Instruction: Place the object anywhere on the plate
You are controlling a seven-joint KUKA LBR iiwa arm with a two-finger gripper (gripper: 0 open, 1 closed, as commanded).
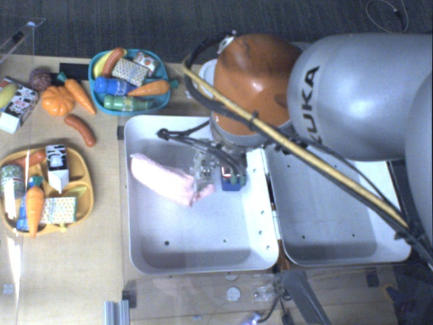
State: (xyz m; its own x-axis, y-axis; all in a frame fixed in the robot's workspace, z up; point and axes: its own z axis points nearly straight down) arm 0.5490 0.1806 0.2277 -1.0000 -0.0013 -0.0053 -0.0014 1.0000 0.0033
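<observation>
A pink, flat, elongated thing (162, 176), possibly the plate, lies in the left white bin (196, 249), reaching from the bin's upper left toward its middle. My gripper (202, 176) hangs under the orange band of the arm, right over the pink thing's right end. A small blue object (232, 181) sits just right of the gripper, close to the bin's right wall. I cannot tell whether it is held or lying on the bin floor. The arm's bulk hides the bin's upper right corner.
The right white bin (338, 242) lies under the arm. On the bench at left stand a blue bowl of toy food (130, 81), a yellow tray with toy items (47, 191), plus loose toy carrots, a pumpkin (57, 101) and a sausage (80, 130).
</observation>
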